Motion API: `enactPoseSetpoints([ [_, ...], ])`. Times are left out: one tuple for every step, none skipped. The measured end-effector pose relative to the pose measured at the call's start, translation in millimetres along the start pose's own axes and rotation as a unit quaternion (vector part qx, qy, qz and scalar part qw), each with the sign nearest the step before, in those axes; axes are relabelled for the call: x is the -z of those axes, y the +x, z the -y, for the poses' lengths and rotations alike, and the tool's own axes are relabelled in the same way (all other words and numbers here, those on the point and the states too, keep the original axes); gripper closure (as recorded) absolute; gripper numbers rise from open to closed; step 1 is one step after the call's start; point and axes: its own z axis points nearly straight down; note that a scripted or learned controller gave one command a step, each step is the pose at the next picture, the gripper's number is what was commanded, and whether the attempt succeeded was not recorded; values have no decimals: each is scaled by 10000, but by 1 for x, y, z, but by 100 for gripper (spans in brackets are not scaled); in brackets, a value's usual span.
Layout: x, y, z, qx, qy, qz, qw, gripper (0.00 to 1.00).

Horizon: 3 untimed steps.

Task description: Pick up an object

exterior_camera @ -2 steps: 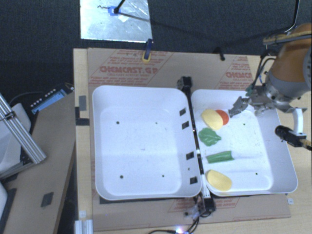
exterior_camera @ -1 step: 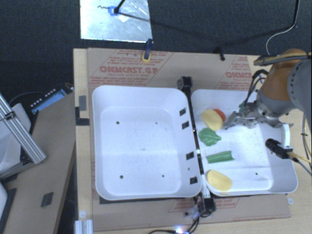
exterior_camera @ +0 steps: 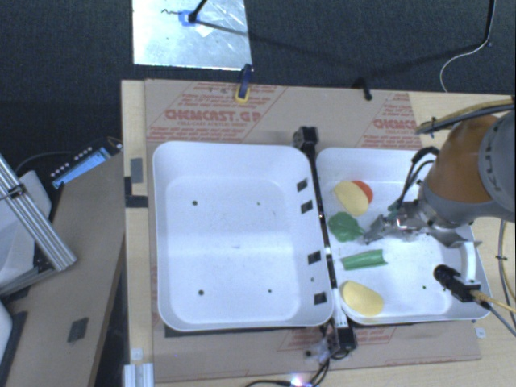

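The right bin [exterior_camera: 419, 301] holds a yellow-and-red fruit-like piece [exterior_camera: 353, 193], a dark green leafy piece [exterior_camera: 344, 226], a flat light green piece [exterior_camera: 363, 259] and a yellow oval piece [exterior_camera: 363, 298]. My gripper [exterior_camera: 377, 230] reaches in from the right, low over the bin, with its tips just right of the dark green piece and above the light green one. Nothing shows between its fingers.
The left bin [exterior_camera: 234, 232] lies beside the right one, with black clips [exterior_camera: 313, 232] along the shared wall. The grey and orange arm [exterior_camera: 468, 172] covers the right bin's right side. A cardboard sheet [exterior_camera: 210, 111] lies under both bins.
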Motion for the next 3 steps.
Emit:
enactPoseSetpoints([
  [4, 25, -107, 50, -84, 16, 10000, 0],
  [18, 24, -106, 42, -95, 9, 9999, 100],
  [116, -11, -120, 1, -77, 33, 10000, 100],
])
